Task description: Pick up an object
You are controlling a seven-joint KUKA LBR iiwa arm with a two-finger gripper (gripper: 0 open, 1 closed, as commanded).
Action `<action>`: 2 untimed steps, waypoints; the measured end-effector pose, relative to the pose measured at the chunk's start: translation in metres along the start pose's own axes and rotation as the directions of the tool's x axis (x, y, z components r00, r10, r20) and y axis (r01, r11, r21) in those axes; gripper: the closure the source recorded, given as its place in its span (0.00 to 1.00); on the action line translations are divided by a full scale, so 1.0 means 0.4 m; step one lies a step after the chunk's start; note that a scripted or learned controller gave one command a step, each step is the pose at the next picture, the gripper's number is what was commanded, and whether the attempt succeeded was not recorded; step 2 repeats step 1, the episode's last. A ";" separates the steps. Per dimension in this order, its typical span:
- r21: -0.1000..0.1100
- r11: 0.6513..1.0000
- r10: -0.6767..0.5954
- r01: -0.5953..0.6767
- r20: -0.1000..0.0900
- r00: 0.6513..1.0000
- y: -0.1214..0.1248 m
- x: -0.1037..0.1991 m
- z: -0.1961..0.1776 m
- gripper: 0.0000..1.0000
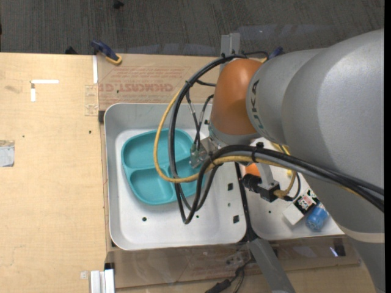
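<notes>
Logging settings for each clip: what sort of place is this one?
Probably a robotics lab or test cell, not a home. A grey arm with loose cables reaches over white bins on a plywood bench, above dark carpet. A teal divided dish lies in the left bin.

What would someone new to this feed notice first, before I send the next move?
The big grey arm with its orange band fills the upper right, hanging over the seam between the two bins. Under it, a teal divided plate lies in the left bin, with yellow and black cables looping across it. In the right bin, a small blue object sits beside a white block.
</notes>
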State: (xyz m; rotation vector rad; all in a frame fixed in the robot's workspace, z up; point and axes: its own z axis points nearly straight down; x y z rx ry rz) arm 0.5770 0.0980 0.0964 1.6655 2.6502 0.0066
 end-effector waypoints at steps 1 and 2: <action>0.012 1.000 -0.006 0.006 0.008 1.000 -0.067 0.119 0.001 1.00; 0.012 1.000 -0.006 0.006 0.008 1.000 -0.067 0.119 0.001 1.00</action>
